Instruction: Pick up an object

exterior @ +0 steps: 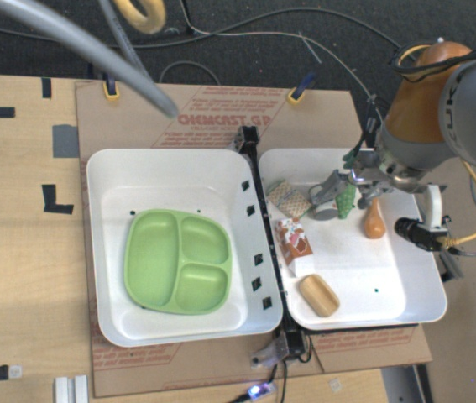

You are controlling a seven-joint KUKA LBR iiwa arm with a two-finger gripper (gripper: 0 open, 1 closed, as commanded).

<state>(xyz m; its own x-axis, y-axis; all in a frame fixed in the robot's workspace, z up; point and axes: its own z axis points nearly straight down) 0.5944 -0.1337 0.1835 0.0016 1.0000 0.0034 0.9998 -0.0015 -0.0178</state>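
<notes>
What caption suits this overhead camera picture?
Gripper hovers over right bin by green object; green plate sits left.

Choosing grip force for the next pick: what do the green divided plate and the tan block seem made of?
Green divided plate: likely molded plastic, matte with a soft sheen, uniform colour and rounded compartment ridges. Tan block: possibly foam or soft plastic like toy bread, dull with rounded edges; uncertain.

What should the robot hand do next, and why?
Probably lift straight up a little. The gripper sits low in the right bin with a green thing at its fingertips, and a small lift would show whether it has it. An orange thing lies just beside it, and a packet and a tan block lie nearer the front.
</notes>
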